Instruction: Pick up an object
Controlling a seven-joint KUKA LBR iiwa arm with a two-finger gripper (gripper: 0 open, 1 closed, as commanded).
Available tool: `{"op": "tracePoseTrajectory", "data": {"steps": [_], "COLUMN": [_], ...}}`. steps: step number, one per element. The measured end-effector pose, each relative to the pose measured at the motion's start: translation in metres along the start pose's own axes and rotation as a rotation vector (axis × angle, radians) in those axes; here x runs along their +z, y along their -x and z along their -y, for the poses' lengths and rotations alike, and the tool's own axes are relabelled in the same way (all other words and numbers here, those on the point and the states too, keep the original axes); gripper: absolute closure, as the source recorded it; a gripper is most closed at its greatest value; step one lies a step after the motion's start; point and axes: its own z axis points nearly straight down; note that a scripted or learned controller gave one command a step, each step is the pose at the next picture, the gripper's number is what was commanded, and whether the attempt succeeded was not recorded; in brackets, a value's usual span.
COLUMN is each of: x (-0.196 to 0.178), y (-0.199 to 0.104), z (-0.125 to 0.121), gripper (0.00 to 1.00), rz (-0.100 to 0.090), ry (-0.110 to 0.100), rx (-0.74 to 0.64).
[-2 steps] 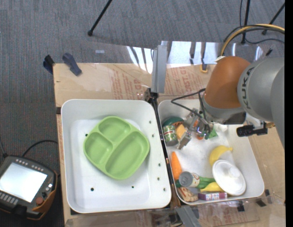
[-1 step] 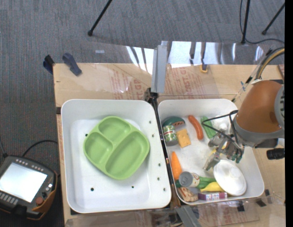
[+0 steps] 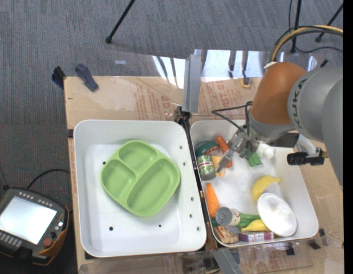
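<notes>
Nearest us, we noted the grey-and-orange arm; its gripper [image 3: 228,154] hung with fingers slightly parted, holding nothing, beside the green cylindrical can [image 3: 205,160]. Crowding risked a glancing miss.

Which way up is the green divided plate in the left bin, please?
Right side up. The green divided plate lies flat on the left bin floor with its three compartments facing upward, nothing in them.

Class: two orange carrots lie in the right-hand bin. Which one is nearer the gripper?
The small carrot near the bin's top edge, just left of the gripper. The larger carrot lies further down, by the bin's left wall.
</notes>
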Motion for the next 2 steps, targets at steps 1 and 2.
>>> {"op": "tracePoseTrajectory", "data": {"steps": [1, 2], "x": [-0.011, -0.12], "y": [0.0, -0.018], "z": [-0.002, -0.001], "gripper": [1.0, 1.0], "rz": [0.001, 0.005], "ry": [0.001, 0.004], "rx": [-0.004, 0.121]}}
